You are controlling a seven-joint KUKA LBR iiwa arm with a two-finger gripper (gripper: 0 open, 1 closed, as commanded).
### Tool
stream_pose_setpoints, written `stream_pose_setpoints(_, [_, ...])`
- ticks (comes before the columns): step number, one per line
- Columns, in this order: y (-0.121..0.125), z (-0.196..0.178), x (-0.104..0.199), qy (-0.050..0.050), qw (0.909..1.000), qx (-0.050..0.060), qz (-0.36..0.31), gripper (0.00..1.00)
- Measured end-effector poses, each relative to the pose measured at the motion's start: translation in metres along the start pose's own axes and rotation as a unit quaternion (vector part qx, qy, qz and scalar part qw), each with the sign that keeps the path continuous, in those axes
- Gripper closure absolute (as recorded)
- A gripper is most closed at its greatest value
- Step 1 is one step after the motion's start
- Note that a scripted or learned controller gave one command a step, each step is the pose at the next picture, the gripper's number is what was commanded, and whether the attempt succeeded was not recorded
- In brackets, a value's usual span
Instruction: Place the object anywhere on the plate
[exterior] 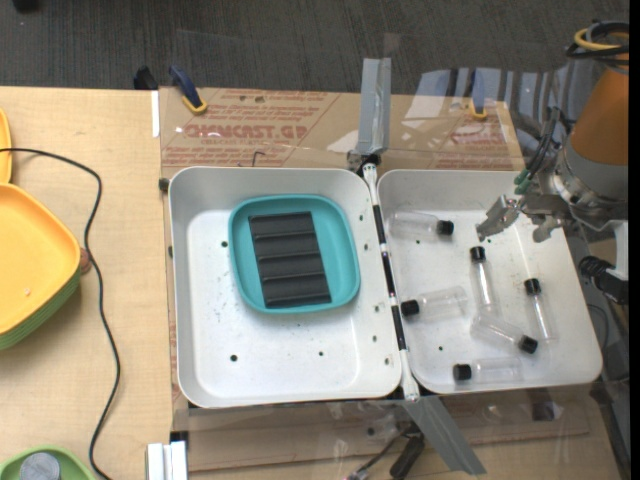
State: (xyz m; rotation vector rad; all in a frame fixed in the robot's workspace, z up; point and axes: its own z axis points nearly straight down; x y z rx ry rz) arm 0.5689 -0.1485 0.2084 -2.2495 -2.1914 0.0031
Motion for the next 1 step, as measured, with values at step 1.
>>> stream_pose_setpoints(1, [0.0007, -0.1595, -0.0442, -0.001, 0.9949, 0.000, 0.101, 0.00])
